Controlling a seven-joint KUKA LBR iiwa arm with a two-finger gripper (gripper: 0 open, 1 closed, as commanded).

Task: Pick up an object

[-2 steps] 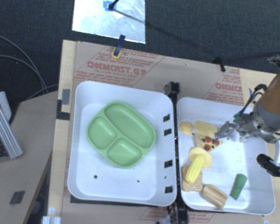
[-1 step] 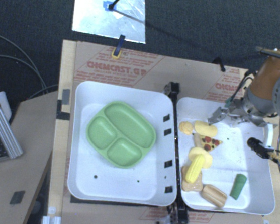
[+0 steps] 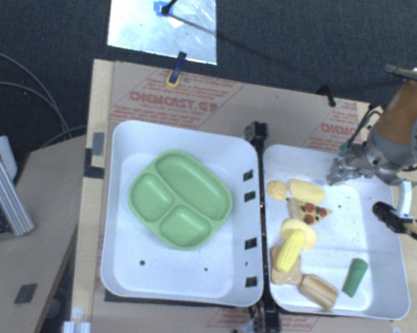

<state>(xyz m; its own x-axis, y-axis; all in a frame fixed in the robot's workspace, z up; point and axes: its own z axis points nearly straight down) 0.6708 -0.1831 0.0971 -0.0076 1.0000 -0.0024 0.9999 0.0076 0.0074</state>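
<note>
Claw (image 3: 341, 173) above right bin's far edge; banana (image 3: 306, 190) just left.

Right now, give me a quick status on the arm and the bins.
Gripper over right bin far edge, holding nothing seen. Toy food clustered at bin's left. Green tray in left bin.

Both white bins (image 3: 178, 290) look like smooth, slightly glossy plastic, and the green divided tray (image 3: 180, 198) at centre left looks like matt plastic. The table (image 3: 224, 103) beneath is brown printed cardboard, and a shiny foil-like sheet (image 3: 165, 13) lies at upper left on dark, rough carpet (image 3: 39, 13).
</note>
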